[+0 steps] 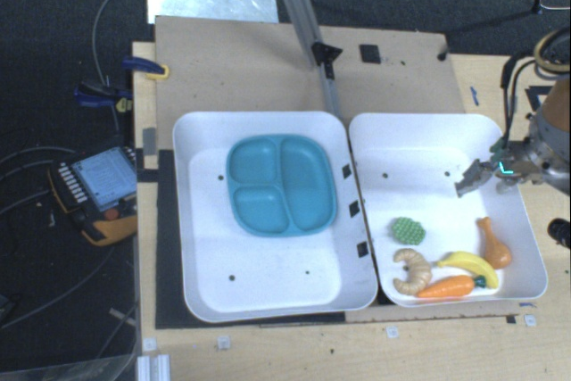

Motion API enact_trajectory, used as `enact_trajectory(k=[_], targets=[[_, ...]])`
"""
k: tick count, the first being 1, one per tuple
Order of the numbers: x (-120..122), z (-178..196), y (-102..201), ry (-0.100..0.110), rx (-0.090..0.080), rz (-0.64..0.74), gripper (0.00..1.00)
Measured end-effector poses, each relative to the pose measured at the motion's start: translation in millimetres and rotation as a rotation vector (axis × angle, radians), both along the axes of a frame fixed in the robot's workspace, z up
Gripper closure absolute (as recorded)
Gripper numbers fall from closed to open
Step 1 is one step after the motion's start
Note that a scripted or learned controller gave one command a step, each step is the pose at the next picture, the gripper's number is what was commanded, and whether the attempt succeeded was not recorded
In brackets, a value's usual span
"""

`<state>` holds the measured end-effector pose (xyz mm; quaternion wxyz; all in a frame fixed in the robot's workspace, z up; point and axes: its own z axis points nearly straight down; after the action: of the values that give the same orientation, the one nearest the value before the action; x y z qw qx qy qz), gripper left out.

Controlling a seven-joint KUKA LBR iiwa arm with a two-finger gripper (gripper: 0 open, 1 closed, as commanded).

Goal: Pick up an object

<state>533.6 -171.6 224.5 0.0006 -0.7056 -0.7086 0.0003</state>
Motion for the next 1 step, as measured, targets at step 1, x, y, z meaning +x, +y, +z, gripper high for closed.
enact_trajectory(k=[1], targets=[[0.8,1.2,0.0,-0.003,-0.001,0.0,0.0]])
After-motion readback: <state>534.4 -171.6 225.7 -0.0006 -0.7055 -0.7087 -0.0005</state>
